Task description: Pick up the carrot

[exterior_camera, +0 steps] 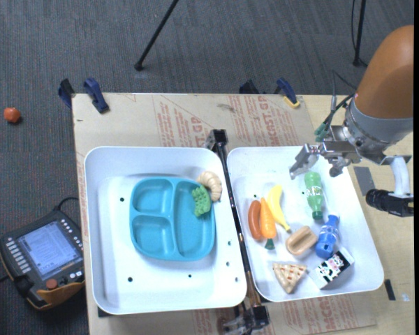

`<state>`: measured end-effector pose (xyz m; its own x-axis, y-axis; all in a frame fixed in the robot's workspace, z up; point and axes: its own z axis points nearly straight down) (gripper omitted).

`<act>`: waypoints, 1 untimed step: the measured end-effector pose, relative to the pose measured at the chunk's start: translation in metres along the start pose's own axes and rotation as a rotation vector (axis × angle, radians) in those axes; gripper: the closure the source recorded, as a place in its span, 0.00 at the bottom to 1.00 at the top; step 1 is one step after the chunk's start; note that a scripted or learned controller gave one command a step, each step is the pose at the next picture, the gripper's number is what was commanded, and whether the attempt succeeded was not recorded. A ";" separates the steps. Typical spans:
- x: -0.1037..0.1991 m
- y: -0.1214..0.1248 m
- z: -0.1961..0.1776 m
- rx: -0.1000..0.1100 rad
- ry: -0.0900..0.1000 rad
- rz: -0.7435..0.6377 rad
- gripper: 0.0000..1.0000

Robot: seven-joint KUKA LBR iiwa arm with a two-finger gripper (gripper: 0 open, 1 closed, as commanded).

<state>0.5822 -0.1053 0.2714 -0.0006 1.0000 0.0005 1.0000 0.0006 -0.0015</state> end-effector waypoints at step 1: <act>0.019 -0.022 0.102 0.003 0.001 0.191 0.00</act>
